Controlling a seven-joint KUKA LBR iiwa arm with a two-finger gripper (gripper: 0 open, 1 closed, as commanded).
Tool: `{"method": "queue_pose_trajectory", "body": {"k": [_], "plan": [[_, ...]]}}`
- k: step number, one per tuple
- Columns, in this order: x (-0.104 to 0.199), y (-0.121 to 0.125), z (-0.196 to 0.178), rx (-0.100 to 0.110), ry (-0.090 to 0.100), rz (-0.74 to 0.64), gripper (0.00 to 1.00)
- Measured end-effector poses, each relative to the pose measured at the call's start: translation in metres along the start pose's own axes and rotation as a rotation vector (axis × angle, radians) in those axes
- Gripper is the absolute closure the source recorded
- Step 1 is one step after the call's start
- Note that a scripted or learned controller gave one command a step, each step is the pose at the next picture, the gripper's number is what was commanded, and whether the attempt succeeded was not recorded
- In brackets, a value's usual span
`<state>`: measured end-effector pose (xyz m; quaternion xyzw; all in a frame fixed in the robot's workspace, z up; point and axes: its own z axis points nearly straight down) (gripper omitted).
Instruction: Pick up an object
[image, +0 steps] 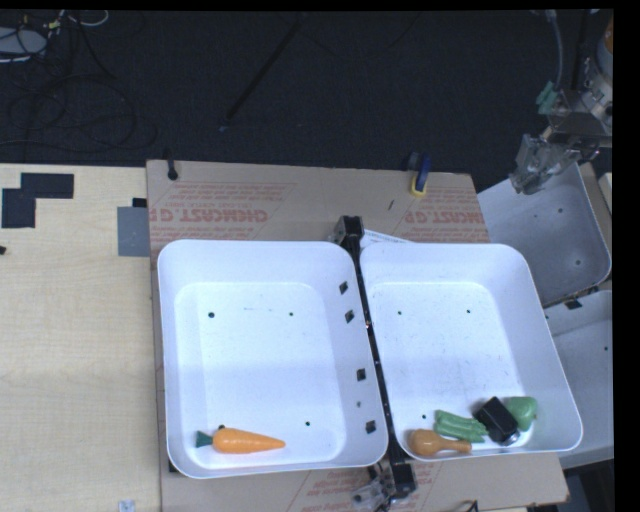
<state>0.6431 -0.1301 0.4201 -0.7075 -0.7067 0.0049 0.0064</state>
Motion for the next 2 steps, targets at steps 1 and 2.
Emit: {"method": "queue_pose_trajectory", "body": {"k": [1,2], "plan": [[0.081,0.001,0.004,-0.011,0.0,-0.007,1.0],[0.171,0.001,0.044,-0.008,0.0,-0.01,1.0]]}}
